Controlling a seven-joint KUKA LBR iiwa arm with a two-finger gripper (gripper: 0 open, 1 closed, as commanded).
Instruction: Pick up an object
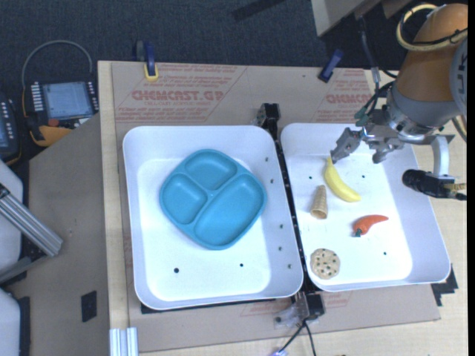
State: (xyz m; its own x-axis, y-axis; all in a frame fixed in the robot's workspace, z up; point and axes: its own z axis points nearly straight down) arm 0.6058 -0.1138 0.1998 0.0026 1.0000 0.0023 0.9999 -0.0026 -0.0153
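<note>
The right bin (415,265) holds a yellow banana (339,182), a tan ice-cream cone (319,201), a red chili pepper (369,224) and a round cookie (325,262). My gripper (364,147) hangs over the far part of that bin, just above and to the right of the banana's upper tip. Its two grey fingers stand spread apart with nothing between them. A blue divided plate (213,197) lies in the left bin (148,273).
A black clamp (268,114) sits at the far edge between the bins. The bench's cardboard surface (223,91) runs behind both bins. A pendant with a screen (65,99) lies off the bench at the far left.
</note>
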